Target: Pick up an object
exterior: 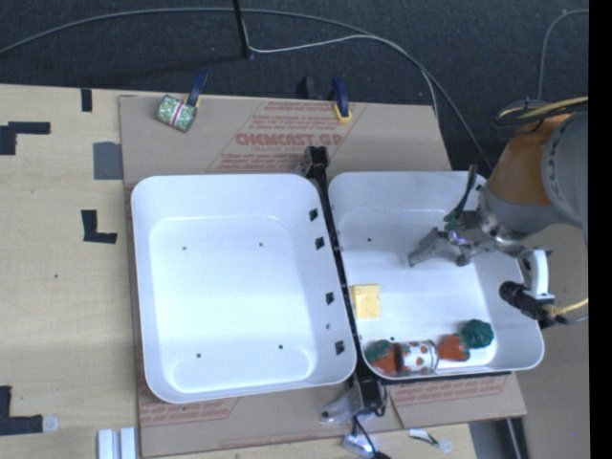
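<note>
Yellow flat foam square [366, 301] lies on the right white plastic bin's [402, 191] floor, down-left of my claw [426, 249], well apart; I cannot tell its state. Nothing visibly held.

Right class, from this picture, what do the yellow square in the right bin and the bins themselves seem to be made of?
Yellow square: probably sponge or foam, judging by its matte, slightly mottled, flat face; the look leaves it open. Bins: likely thin moulded plastic, smooth and white with a faint sheen, rounded corners and a raised rim.
</note>
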`<action>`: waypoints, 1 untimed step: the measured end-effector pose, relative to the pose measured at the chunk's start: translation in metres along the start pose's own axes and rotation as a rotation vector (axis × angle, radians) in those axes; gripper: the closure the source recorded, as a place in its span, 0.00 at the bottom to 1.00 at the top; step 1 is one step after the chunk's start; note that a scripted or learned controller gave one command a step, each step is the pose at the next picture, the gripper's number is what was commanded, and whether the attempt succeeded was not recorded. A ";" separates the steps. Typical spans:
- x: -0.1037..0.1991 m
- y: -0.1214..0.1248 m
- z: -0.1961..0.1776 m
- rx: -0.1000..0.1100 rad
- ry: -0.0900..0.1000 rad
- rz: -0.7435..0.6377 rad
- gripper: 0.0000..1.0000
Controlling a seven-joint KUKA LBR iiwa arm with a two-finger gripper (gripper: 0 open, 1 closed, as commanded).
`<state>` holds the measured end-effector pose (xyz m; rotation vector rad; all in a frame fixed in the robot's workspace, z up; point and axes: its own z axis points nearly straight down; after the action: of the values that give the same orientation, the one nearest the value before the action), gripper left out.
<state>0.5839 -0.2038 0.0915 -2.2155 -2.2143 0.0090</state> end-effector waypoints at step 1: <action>0.084 -0.048 0.005 -0.015 -0.005 -0.001 0.00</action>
<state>0.5355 -0.1201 0.0870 -2.2241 -2.2254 -0.0016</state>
